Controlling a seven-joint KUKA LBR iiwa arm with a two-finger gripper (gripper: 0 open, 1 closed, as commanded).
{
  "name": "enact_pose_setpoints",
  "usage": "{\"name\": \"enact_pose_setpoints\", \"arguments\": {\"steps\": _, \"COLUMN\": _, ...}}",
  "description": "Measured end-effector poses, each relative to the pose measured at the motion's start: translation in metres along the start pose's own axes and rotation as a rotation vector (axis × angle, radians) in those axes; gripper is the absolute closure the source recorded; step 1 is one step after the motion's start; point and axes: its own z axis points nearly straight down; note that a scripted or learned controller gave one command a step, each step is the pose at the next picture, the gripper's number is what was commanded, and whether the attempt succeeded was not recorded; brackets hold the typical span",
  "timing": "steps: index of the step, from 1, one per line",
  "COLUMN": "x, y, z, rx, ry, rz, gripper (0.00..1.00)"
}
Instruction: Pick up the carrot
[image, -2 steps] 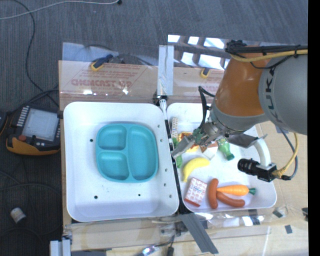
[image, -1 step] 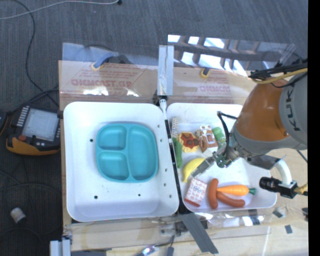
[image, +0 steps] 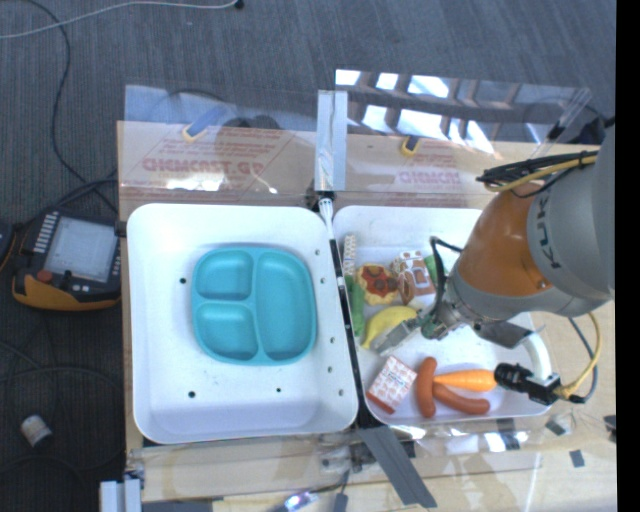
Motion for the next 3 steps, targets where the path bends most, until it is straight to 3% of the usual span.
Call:
{"name": "enact_pose_setpoints", "arguments": {"steps": 1, "x": -0.044, "y": -0.056, "z": -0.001, "rx": -0.002, "ry": -0.003, "rz": -0.147, "gripper": 0.0}}
{"name": "enact_pose_setpoints", "arguments": {"steps": 2, "x": 0.013, "y": -0.015, "z": -0.003, "rx": 0.009, "ry": 0.005, "rz": 0.073, "gripper": 0.0}}
{"name": "enact_pose_setpoints", "arguments": {"steps": 3, "x": -0.055, "y": 0.08, "z": -0.001, "rx": 0.011, "ry": 0.004, "rz": -0.266, "gripper": 0.0}}
